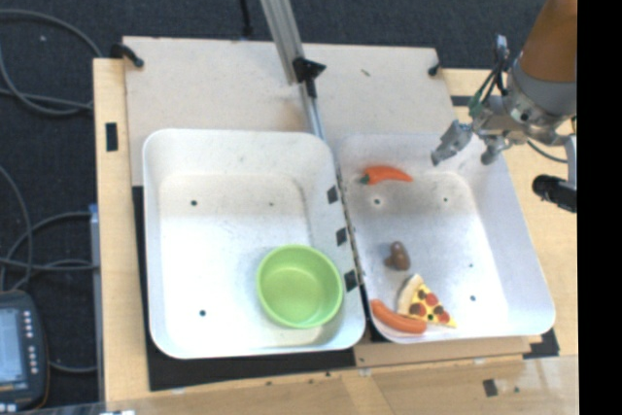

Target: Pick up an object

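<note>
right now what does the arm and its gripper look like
The arm has an orange band above a grey wrist section. Thin cables, some greenish, run down its side, and a yellow and grey cable loops above it. The gripper is metallic grey, with two short pale fingers below a boxy body.

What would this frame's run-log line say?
stage: approach | hand: open, holding nothing, above right bin's far edge | right bin: carrot, brown lump, pizza slice | left bin: green bowl

One fixed camera looks down aslant on both bins [243, 151] from above.
</note>
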